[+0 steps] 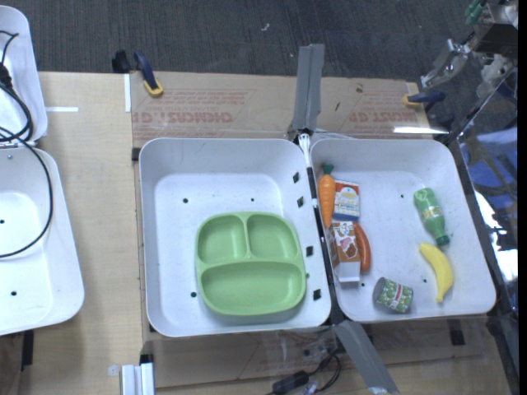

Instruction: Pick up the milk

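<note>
Camera view shows one milk [347, 202], a small white carton with orange print, lying flat in the right bin [461, 183] near its left wall. Touching it are one carrot [326, 196] and one sausage pack [349, 249]. One bottle [431, 213], one banana [438, 271] and one can [393, 295] lie apart. One green plate [249, 263] sits in the left bin [165, 220]. Pincer [449, 62] hangs at top right; open or closed, I cannot tell.
</note>
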`<state>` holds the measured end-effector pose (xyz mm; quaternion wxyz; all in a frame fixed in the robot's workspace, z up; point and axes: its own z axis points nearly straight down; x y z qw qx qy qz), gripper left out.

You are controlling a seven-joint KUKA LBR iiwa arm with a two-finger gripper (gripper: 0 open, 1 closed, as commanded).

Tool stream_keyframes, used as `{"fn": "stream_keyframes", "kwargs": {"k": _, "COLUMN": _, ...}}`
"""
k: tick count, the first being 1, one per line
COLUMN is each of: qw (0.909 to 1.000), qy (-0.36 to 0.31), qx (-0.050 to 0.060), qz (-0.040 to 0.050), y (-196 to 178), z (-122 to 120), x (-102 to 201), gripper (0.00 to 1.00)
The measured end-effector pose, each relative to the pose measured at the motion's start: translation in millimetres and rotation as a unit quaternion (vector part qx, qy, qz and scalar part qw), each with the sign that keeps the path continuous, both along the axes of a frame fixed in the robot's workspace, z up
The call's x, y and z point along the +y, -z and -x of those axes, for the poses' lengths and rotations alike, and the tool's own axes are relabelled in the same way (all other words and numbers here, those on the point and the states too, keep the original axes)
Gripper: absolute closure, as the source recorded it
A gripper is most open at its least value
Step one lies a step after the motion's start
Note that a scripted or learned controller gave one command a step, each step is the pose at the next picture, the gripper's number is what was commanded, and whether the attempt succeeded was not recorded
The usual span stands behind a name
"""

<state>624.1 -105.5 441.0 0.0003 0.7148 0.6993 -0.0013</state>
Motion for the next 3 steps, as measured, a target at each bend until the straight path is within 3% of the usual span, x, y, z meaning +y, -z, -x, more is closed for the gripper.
{"fn": "stream_keyframes", "kwargs": {"k": 1, "qw": 1.0000, "qy": 0.000, "qx": 0.000, "qz": -0.0001, "y": 0, "z": 0, "x": 0, "gripper": 0.00}}
{"fn": "stream_keyframes", "kwargs": {"k": 2, "qw": 0.9991, "qy": -0.043, "qx": 0.001, "qz": -0.0006, "y": 188, "z": -35, "x": 58, "gripper": 0.00}}
{"fn": "stream_keyframes", "kwargs": {"k": 3, "qw": 0.9996, "qy": 0.028, "qx": 0.001, "qz": -0.0007, "y": 251, "z": 30, "x": 60, "gripper": 0.00}}
